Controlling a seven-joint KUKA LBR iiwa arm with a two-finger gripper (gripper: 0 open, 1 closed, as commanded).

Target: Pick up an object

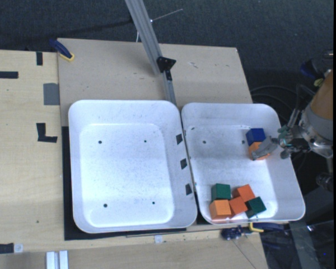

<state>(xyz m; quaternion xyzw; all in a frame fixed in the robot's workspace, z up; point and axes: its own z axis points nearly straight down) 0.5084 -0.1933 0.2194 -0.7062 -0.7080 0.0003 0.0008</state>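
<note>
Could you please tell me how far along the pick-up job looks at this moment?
Done: the claw has reached into the right bin, at the orange block below the blue block. In hand: nothing visibly gripped; the grip is unclear. Left: securing and lifting a block; the cluster of green and orange blocks lies near the front wall.

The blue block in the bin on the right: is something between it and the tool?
Nothing visible blocks it. The tool sits right beside the blue block, over an orange block touching it. The other blocks cluster at the right bin's near edge, apart.
</note>
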